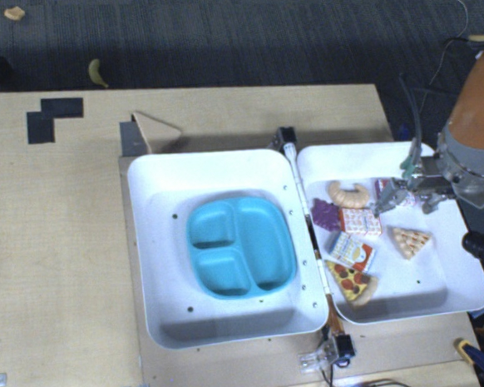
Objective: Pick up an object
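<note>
End effector [409, 194]: you cannot tell its state; it hangs over the right bin [459, 297].
Objects: toy items [358, 238] cluster just left.
Open room: bare floor toward the near-right rim.

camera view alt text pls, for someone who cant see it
A grey robot arm's gripper hangs over the right bin, above scattered toy food: a pizza slice, a croissant, a waffle wedge. The left bin holds a blue divided tray.
</note>
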Robot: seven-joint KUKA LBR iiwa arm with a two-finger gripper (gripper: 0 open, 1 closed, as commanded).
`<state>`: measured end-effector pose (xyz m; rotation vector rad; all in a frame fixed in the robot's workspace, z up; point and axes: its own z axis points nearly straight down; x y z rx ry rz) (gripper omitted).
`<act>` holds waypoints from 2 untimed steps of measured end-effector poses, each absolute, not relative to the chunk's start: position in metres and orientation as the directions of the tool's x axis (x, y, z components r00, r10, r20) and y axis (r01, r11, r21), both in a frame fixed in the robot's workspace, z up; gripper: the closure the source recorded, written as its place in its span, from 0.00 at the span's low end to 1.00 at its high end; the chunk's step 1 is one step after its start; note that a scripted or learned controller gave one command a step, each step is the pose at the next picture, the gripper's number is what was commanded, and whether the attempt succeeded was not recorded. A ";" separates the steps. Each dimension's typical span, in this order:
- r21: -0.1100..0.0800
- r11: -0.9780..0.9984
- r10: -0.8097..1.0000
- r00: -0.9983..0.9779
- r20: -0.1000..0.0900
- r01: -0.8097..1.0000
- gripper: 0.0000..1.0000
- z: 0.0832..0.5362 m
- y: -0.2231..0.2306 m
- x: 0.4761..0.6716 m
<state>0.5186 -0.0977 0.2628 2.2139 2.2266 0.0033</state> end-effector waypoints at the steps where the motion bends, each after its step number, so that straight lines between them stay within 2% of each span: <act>1: -0.001 0.001 1.000 -0.001 0.000 1.000 0.00 0.181 -0.175 0.500; 2: 0.008 0.002 1.000 -0.002 -0.002 1.000 0.00 0.087 -0.165 0.489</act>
